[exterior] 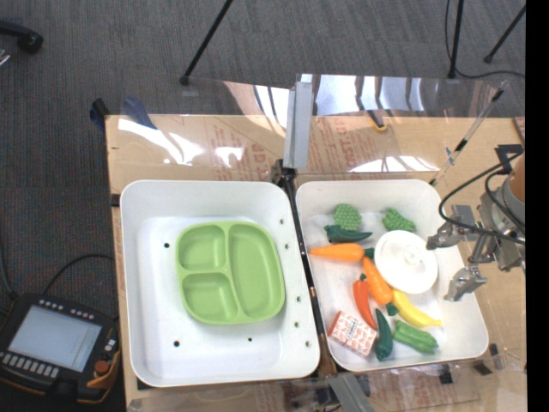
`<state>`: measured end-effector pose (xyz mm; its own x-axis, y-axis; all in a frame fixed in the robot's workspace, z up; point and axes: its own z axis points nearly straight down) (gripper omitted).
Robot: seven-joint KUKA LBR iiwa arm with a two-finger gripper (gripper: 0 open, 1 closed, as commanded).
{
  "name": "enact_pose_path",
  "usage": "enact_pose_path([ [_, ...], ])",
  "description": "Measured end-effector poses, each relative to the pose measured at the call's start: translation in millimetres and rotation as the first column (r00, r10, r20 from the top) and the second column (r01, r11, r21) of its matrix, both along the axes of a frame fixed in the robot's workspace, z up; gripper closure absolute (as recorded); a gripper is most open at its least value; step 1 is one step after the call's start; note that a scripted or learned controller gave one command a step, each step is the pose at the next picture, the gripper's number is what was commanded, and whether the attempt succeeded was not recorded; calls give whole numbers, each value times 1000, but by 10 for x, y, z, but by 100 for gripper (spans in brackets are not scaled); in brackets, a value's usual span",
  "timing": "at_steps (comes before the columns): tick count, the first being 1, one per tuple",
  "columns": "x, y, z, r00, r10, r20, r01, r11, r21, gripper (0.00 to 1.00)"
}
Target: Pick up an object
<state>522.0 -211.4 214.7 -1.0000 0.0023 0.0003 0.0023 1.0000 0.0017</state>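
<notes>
A: Where do the toy foods lie?
B: All around the white round lid in the right bin: carrot just left of it, banana below it.
A: And the gripper?
B: Just right of that lid, above the bin's right rim, its jaws spread wide with nothing between them.
A: The left bin?
B: A green divided plate.

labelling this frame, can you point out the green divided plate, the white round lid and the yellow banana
green divided plate point(230, 272): camera view, on its large right compartment
white round lid point(406, 262): camera view, near the middle of its top
yellow banana point(416, 312): camera view, on the middle of its curved body
</notes>
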Motion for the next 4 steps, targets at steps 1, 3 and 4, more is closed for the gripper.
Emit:
enact_pose_path([
  [1,-244,457,-1102,1000,-3,-10,3,1000,4,0],
  [3,-240,140,349,961,275,7,-275,961,-5,0],
  [4,-165,676,-1056,932,363,-10,-363,932,11,0],
])
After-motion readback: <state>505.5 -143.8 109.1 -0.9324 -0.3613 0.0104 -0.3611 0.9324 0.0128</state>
